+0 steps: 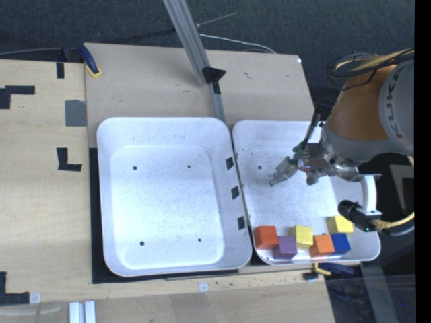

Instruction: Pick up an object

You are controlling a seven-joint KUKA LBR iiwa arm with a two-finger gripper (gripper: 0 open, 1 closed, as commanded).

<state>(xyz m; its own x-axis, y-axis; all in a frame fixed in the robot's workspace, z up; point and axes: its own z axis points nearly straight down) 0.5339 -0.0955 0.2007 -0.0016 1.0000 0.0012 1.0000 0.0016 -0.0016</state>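
Several small blocks lie along the near edge of the right bin: an orange block, a purple block, a yellow block, a second orange block, a blue block and another yellow block. My gripper hangs over the middle of the right bin, pointing down and to the left. It is well apart from the blocks, and I see nothing in it.
The left bin sits beside the right one, their rims meeting at a seam with black clips. A slanted metal post rises behind the bins. The arm's orange band covers the right bin's far right corner.
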